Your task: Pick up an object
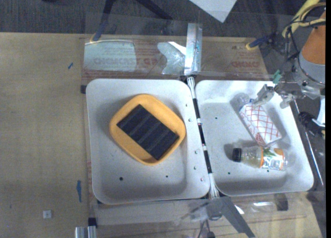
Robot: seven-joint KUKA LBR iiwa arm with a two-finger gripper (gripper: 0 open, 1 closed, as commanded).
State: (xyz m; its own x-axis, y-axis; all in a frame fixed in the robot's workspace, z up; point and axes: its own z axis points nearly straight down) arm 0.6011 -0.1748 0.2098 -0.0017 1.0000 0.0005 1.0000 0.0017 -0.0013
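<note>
**Pick Status: No Object Secured**

The desk [41, 128] carried two bins. The left bin [103, 180] held an orange tray with a dark panel [147, 128], centre frame. The right bin [295, 180] held a red-checked paper wrapper [261, 120] and, below it, a clear bottle [258, 157] lying on its side. The hand [266, 93] hovered at the right bin's upper edge, just above the wrapper; its spread could not be judged. Nothing was lifted; grasp and lift remained.

A clear plastic bottle with black cap and orange label [259, 157] lies sideways, at the right bin's six o'clock, cap pointing nine o'clock.
</note>
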